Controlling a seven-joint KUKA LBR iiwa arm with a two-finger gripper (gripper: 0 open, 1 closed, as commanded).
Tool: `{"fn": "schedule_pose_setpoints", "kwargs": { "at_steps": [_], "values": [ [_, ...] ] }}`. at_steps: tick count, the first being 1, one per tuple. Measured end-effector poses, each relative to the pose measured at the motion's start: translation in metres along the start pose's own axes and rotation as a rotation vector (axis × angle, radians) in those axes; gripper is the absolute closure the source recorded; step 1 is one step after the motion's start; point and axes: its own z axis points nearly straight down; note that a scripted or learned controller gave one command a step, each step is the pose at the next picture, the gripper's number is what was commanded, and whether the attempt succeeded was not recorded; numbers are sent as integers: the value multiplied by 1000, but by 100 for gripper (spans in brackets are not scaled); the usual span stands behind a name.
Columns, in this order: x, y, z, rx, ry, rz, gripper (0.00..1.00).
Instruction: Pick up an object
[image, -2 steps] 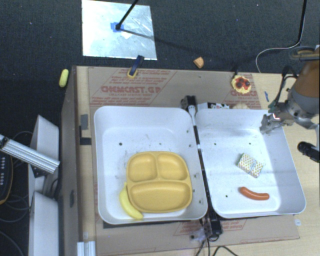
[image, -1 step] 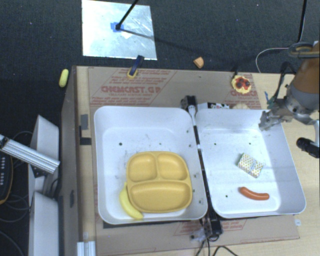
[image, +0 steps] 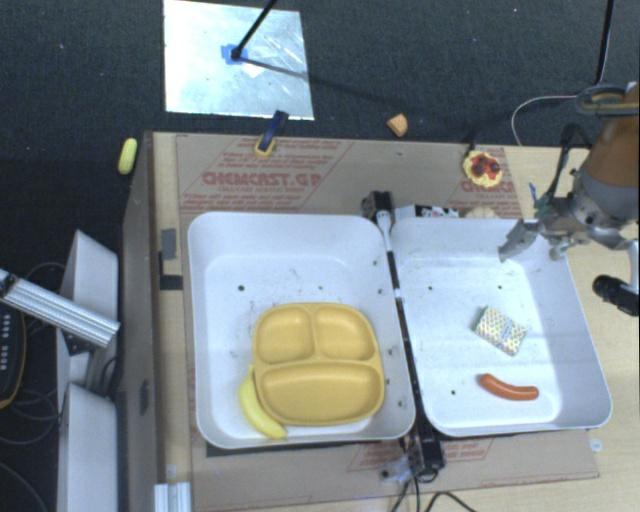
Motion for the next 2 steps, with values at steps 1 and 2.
{"fn": "schedule_pose_setpoints", "kwargs": {
  "at_steps": [1, 2],
  "values": [
    [0, -52, 16, 3, 1, 3, 0],
    [34, -74, 55, 3, 3, 1, 0]
  ]
}}
